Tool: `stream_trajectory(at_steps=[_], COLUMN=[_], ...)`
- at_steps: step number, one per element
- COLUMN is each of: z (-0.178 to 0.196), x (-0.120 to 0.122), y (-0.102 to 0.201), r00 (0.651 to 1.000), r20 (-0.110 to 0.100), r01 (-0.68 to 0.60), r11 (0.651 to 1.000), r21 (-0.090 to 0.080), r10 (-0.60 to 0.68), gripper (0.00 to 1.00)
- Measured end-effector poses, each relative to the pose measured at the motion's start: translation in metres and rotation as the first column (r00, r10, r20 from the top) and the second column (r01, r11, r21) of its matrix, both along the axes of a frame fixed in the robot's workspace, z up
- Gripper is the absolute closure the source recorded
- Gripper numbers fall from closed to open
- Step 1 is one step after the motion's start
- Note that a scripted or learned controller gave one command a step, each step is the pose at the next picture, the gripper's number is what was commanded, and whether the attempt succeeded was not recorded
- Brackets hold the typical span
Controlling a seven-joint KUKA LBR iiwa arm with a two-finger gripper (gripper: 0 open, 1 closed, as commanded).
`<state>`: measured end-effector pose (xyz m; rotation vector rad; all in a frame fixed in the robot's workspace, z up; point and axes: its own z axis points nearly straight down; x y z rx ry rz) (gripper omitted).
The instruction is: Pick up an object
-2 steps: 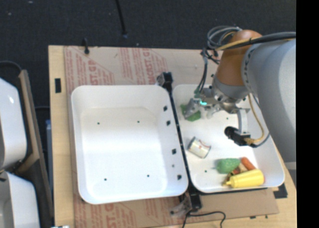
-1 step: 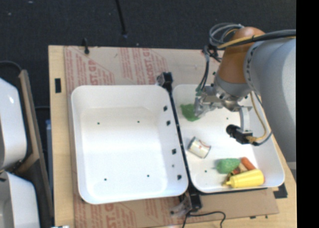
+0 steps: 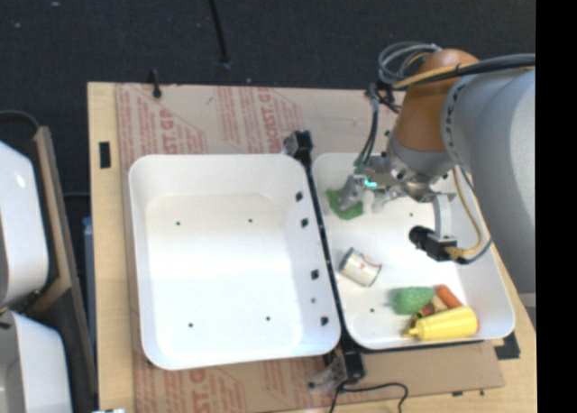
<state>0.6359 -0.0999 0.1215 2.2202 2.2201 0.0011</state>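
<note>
Gripper [image 3: 361,188]: it is seen low in the right bin, near the bin's upper left corner, just over a green object. Whether it is wide, narrow or holding something cannot be told, because the tip is hidden by the wrist parts and a small teal light.
Green object [image 3: 345,204]: it is placed on the floor of the right bin, close to the divider between the bins, directly at the gripper tip. Contact cannot be judged.
Arm [image 3: 491,141]: a large grey body is seen coming from the right, with an orange band [image 3: 424,114] above the wrist and cables looped on top.
Black part [image 3: 431,242]: it is hung below the wrist, over the middle of the right bin.
Cup [image 3: 360,268]: a small light cup is laid on its side, near the divider, apart from the gripper.
Second green object [image 3: 411,298]: it is found in the lower part of the right bin.
Orange piece [image 3: 447,296]: it is touching the second green object on its right.
Yellow bottle [image 3: 444,324]: it is laid along the lower rim.
Right bin [image 3: 482,267]: white, shallow.
Left bin [image 3: 225,258]: white, beside the right one.
Bench [image 3: 207,118]: a brown board with red print is seen under both bins.
</note>
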Motion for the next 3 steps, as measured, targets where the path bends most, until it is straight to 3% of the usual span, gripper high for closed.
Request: stream_trajectory(at_steps=[1, 2, 3], z=[-0.022, -0.010, -0.010], x=[0.011, 0.012, 0.012], y=[0.004, 0.003, 0.003], r00=[1.000, 1.000, 1.000], r20=[-0.003, 0.000, -0.001], r01=[0.001, 0.001, 0.000], r11=[1.000, 1.000, 1.000], r21=[0.000, 0.000, 0.000], r10=[-0.001, -0.001, 0.000], gripper=[0.00, 1.00, 0.00])
